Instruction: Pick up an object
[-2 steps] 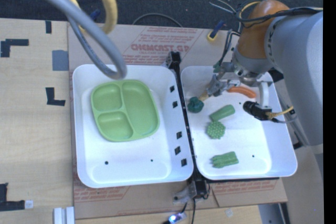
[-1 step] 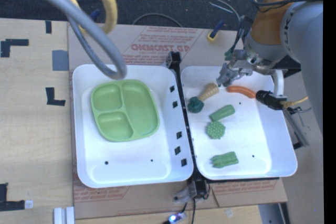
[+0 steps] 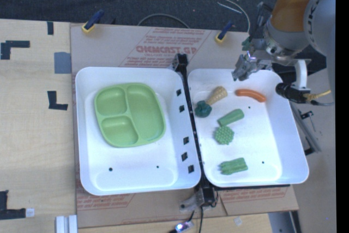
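- The two-finger metal gripper [image 3: 243, 70] hangs above the far edge of the right white bin [image 3: 283, 133].
- In this bin lie an orange sausage-shaped toy [image 3: 251, 95], a beige cone with dark green ball [image 3: 210, 101], and three green toy vegetables.
- The left white bin [image 3: 92, 161] holds a light green divided plate [image 3: 130, 114].

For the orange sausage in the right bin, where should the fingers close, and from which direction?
Grip the sausage at its middle, across its narrow width, coming straight down. It lies flat and long, running left to right near the right bin's far wall, with bare floor on both long sides. The gripper hangs just above-left of it.
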You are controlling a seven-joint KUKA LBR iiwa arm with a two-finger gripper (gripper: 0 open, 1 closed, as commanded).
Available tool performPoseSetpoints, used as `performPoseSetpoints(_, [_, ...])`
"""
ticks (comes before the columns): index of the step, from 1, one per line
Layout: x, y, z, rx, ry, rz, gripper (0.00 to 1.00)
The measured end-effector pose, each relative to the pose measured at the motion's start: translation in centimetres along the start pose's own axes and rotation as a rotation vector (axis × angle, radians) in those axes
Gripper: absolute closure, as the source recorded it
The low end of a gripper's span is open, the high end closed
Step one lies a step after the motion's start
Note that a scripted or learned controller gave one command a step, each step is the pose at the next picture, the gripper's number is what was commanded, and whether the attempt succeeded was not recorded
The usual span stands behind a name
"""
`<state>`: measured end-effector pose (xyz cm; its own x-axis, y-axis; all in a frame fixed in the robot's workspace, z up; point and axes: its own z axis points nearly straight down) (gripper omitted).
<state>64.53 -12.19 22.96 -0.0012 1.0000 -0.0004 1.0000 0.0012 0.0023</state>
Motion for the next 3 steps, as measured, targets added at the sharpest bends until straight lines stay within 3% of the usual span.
performPoseSetpoints(3, [16.9, 0.9, 0.6, 0.004, 0.001, -0.005, 1.0])
